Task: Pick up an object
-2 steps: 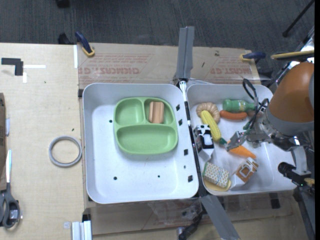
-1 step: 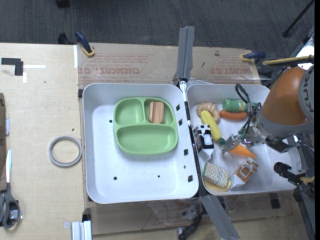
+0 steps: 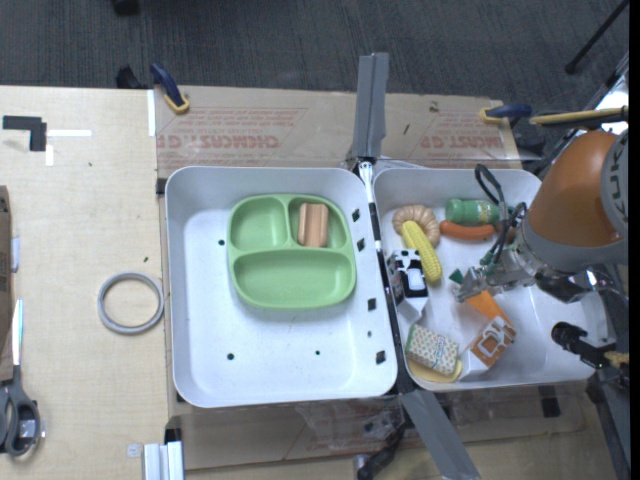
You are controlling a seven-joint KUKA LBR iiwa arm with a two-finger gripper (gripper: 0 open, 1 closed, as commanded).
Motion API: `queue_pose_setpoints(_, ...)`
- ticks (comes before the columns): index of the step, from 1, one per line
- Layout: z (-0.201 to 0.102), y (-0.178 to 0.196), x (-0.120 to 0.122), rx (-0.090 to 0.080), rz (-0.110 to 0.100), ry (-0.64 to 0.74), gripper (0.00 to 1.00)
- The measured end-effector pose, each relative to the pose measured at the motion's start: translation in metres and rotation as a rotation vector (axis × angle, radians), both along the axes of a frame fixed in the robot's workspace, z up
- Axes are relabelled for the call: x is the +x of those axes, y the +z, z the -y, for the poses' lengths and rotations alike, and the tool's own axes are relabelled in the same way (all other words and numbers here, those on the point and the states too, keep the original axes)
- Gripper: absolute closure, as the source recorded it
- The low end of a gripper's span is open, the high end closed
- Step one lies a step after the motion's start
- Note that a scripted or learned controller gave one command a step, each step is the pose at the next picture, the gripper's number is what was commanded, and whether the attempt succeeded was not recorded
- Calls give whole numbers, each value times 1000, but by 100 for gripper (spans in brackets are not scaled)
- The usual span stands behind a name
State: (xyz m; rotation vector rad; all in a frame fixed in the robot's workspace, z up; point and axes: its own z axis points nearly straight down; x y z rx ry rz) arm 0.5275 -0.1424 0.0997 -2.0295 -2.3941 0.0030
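On the bench (image 3: 80, 228), toward nine o'clock, lie a grey tape ring (image 3: 131, 302) and, nearer the edge at about eight o'clock, a pair of scissors (image 3: 18, 408). The left bin (image 3: 200, 358) holds a green divided plate (image 3: 292, 251) with a tan, sausage-like piece (image 3: 314, 224) in its upper right compartment.

The right bin (image 3: 530, 363), at three o'clock, is where the work is. Its clutter runs from a black-and-white toy (image 3: 409, 271) and an ear of corn (image 3: 422, 248) beside a croissant-like pastry (image 3: 416, 216), past a green bottle (image 3: 470, 209) and an orange-red carrot-like piece (image 3: 468, 231) at the far wall, to a patterned packet (image 3: 433, 349) at five o'clock and a small orange-and-white box (image 3: 493, 340) just right of it.

The hand (image 3: 478, 286) is low in the bin, just above an orange block (image 3: 486, 305). Whether it is spread or pressed together I cannot tell; the metal parts blur together, and nothing is visibly caught in it.

My reading is that this is the descent-and-grasp step, with the orange block the likely target. Next comes closing squarely on the block without nudging the box beside it, then a straight lift to prove the grip.
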Motion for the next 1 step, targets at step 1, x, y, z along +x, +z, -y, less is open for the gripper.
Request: queue_pose_setpoints(1,-151,91,34,-2,1,-142,100)
